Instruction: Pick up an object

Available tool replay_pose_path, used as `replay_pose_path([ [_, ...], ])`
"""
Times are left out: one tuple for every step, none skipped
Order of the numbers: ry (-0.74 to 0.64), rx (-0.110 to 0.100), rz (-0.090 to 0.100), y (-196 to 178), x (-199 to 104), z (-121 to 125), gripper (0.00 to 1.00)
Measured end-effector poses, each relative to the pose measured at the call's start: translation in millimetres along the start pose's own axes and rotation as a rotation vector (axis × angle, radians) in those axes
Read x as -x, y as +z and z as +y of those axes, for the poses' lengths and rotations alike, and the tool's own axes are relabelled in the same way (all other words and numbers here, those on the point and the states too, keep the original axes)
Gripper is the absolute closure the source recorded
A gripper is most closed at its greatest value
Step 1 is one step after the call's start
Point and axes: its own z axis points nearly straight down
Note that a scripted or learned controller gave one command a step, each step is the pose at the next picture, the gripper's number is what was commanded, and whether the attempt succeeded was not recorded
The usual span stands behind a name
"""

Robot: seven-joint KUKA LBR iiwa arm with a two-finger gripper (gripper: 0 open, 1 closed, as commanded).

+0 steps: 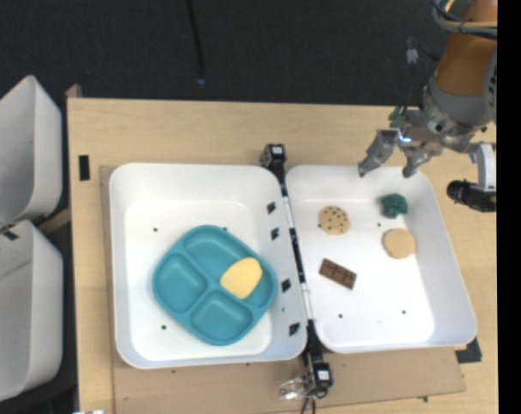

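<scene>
White bins sit side by side on the bench, with the tool spread wide and gripping nothing at the far edge.
Nearest, the left bin bears a blue divided plate with a yellow piece in one compartment. In the right bin lie a brown chocolate bar, a tan round, a chocolate-chip cookie and, farthest, a teal lump just below the tool's fingers.
</scene>
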Motion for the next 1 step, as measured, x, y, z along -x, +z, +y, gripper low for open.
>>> replay_pose_path([
  [-0.002, 0.014, -0.001, -9.1, -0.7, 2.2, 0.00],
])
